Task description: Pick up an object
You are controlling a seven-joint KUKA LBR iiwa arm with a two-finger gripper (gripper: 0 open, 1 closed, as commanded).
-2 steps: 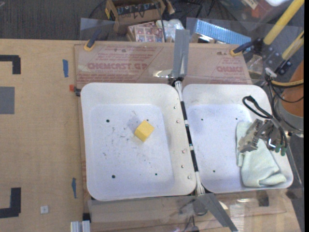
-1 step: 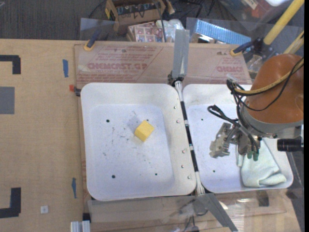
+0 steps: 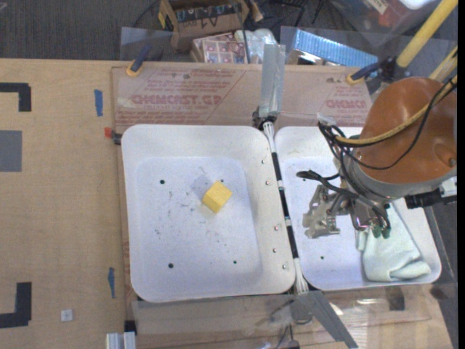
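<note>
A small yellow block (image 3: 216, 196) lies tilted near the middle of the left bin (image 3: 145, 158). A pale green-white cloth (image 3: 392, 257) is bunched in the front right corner of the right bin (image 3: 305, 151). My gripper (image 3: 322, 217) hangs over the middle of the right bin, left of the cloth and apart from it. The orange wrist band and cables above it hide part of the bin. The fingers point down toward the bin floor with nothing visibly between them.
A metal divider bracket (image 3: 272, 86) stands at the back between the two bins. Cardboard sheets (image 3: 189, 97) lie behind the bins, with boxes and clutter beyond. Wooden bench surface (image 3: 58, 195) extends to the left.
</note>
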